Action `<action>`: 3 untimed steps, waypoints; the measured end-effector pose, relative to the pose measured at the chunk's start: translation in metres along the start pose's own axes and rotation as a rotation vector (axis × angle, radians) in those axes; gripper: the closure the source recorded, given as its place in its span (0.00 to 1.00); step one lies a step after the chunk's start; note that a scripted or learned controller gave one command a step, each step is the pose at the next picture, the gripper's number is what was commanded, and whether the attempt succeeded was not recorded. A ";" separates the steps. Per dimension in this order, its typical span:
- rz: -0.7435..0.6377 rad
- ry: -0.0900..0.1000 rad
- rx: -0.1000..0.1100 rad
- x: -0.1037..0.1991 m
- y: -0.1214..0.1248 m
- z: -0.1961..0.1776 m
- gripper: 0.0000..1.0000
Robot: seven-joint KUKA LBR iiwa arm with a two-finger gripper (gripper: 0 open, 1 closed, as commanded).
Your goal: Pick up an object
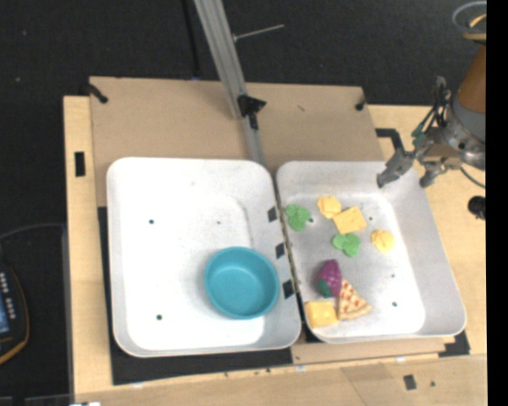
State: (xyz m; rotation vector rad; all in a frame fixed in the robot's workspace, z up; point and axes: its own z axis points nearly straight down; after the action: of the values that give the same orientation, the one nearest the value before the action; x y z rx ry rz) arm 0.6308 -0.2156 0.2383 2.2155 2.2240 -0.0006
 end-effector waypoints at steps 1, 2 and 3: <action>0.000 -0.001 0.001 0.000 0.000 0.000 0.00; -0.001 0.000 0.005 -0.003 0.007 0.059 0.00; 0.003 0.000 0.002 -0.004 0.003 0.100 0.00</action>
State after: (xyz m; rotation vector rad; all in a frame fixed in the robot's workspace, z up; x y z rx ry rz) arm 0.6342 -0.2198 0.1385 2.2198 2.2217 -0.0036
